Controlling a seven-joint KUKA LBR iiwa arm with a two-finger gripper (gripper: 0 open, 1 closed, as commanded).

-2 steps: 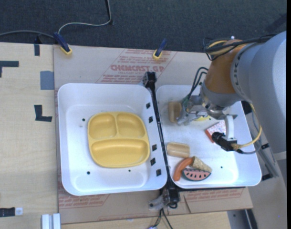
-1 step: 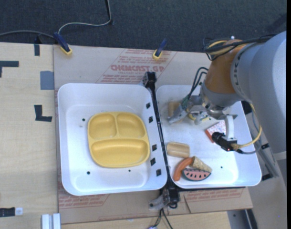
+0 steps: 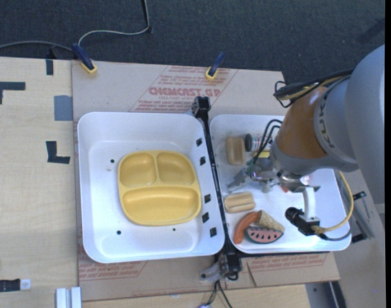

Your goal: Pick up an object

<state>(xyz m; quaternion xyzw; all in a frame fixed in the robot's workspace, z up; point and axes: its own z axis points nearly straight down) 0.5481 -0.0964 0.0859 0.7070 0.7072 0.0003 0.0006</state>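
While my gripper (image 3: 259, 177) hangs low in the right bin (image 3: 330, 236), I cannot tell from this view how it is set. Just below it lies a bun (image 3: 239, 202); nearer the front sit a watermelon slice (image 3: 264, 234) and a sausage (image 3: 242, 225). A yellow divided plate (image 3: 159, 188) rests in the left bin (image 3: 96, 191).

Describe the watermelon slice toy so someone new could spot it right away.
Look in the right bin, at its near edge. The watermelon slice lies there beside an orange-red sausage and a tan wedge. It alone has a green rind, red flesh and dark seeds.
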